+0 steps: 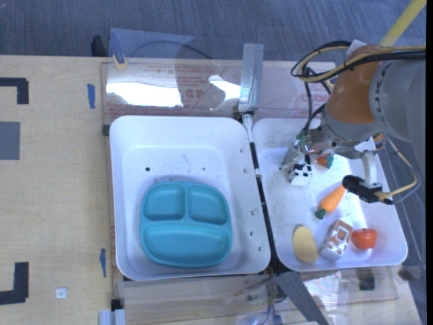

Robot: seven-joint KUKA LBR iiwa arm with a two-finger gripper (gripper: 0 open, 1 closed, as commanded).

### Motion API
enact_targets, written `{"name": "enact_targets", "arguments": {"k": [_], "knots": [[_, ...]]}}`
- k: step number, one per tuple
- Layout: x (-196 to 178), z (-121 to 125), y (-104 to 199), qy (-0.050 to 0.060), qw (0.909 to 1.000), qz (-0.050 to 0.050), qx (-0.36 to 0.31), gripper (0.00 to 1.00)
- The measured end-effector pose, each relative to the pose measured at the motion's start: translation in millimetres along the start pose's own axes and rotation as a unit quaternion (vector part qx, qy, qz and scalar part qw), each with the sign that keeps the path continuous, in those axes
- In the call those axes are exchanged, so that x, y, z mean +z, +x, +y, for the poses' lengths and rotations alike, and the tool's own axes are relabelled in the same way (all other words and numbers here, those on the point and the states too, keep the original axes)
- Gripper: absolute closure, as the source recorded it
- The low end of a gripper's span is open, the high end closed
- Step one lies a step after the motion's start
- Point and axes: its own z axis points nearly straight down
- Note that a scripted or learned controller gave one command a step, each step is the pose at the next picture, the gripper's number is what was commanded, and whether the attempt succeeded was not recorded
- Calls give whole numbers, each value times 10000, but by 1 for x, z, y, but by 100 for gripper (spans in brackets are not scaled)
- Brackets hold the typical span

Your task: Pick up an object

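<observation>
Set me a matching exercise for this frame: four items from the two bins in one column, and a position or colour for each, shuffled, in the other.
Items:
1. divided plate
2. carrot
3. tomato
4. yellow potato-like piece

Descriptions:
A. red, near the right bin's front right corner
B. teal, in the left bin
C. orange, mid right bin
D. pale yellow, at the right bin's front edge, left of a small boxed item

Pairs: 1-B, 2-C, 3-A, 4-D

A teal tray [185,223], orange carrot [331,200], red tomato [365,238], yellow potato [305,243]; a black-and-white spotted piece [300,172] beside the jaws.
</observation>
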Motion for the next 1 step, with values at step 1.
{"name": "enact_targets", "arguments": {"k": [1], "knots": [[-86, 1, 86, 32, 10000, 14, 64, 100]]}}
